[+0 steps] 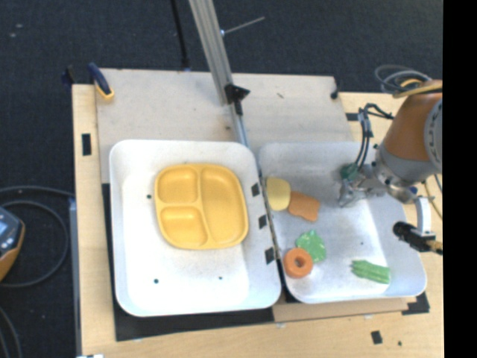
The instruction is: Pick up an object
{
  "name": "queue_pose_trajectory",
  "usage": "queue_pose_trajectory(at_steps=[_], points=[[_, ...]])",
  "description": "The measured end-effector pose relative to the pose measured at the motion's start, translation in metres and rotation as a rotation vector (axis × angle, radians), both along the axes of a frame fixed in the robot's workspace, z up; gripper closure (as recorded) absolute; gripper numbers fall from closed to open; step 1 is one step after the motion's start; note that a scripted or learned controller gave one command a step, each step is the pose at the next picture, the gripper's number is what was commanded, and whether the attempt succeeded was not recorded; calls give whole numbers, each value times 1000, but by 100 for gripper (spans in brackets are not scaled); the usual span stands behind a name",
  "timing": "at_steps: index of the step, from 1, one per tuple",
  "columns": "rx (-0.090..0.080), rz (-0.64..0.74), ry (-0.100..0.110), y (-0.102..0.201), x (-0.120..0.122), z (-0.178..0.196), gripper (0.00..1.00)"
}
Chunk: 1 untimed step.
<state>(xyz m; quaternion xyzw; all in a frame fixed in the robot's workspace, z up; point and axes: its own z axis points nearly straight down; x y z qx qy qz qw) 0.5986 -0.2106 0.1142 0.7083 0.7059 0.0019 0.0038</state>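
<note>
Camera view from above has the gripper (349, 192) low in the right bin (328, 159), near its back wall, nothing seen between its fingers; whether they're spread or closed I can't tell. Nearest targets, I'd say, are the yellow and orange block (291, 200) to its left, the orange ring (299, 262) and green bean (370, 271) nearer the front. Best to centre over one piece, clear of the wall, before closing

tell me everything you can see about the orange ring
The orange ring is a small, thick, doughnut-shaped piece with a dark hole in its middle; it looks like matte plastic or foam. It lies flat in the right bin, close to that bin's left wall and towards its near edge. Its upper right side meets or overlaps the green leafy piece. The gripper is well away from it.
</note>
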Motion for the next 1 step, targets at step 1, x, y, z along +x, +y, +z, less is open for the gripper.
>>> queue_pose_trajectory(at_steps=[1], points=[[-1,6,1,-3,2,65,100]])
